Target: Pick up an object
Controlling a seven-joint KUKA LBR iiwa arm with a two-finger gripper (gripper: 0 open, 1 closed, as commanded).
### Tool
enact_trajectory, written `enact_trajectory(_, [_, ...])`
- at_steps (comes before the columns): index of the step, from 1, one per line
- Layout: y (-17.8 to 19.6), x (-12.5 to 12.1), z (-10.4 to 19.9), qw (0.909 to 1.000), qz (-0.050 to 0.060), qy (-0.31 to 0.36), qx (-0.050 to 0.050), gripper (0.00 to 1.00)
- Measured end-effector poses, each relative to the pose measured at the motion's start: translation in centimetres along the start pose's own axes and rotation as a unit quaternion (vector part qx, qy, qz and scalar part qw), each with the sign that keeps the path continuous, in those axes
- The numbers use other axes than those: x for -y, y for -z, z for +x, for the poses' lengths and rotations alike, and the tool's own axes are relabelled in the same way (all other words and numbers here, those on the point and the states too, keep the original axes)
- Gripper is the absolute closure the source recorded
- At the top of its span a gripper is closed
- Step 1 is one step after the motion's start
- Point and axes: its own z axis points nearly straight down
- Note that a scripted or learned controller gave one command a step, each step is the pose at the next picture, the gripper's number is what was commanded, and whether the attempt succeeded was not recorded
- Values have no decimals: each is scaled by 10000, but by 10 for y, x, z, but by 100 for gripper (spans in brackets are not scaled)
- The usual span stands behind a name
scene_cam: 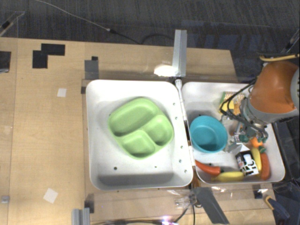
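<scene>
Orange-banded arm is hovering over the right bin [280, 171], where the pickable clutter is sitting.
Its jaws [244, 136] are hanging just beside the teal bowl [208, 133], above a banana [229, 176] and carrot [265, 166]; whether they are parted or gripping anything, I cannot tell. Left bin [93, 139] is holding a green divided plate [140, 127].

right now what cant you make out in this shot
- Gripper, camera view: the arm's own wrist covers it from above, so the finger state cannot be read.
- Yellow object at the right bin's far side: partly behind the arm, too small to identify.
- Black and white item: markings too small to read.
- Orange items near it: partly overlapped, shapes unclear.
</scene>
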Motion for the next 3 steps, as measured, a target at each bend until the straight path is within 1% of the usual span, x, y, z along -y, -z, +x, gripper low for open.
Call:
enact_trajectory(1, [1,2,31,9994,-41,343,-3,0])
enact_trajectory(2, [1,23,61,9829,-42,1840,14,0])
enact_trajectory(3, [0,-7,0,9790,-23,2039,-7,0])
